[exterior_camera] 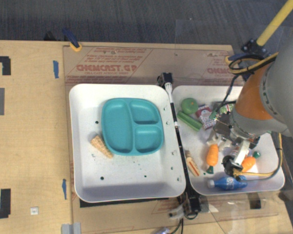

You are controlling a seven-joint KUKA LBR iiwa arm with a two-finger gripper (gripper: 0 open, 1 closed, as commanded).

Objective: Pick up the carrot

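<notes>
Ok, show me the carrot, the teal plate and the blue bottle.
carrot [212, 155], camera view, on its orange body.
teal plate [117, 126], camera view, on its large left compartment.
blue bottle [228, 183], camera view, on its middle.

Blue bottle [228, 183] near carrot [212, 156]

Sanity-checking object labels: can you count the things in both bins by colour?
Orange: 2 (carrot, carrot with green top)
Green: 2 (round piece, long piece)
Teal: 1 (divided plate)
Tan: 1 (bread wedge)
Blue: 1 (bottle)
Pink-white: 1 (packet)
Brown-orange: 1 (thin stick)
Total: 9
</notes>
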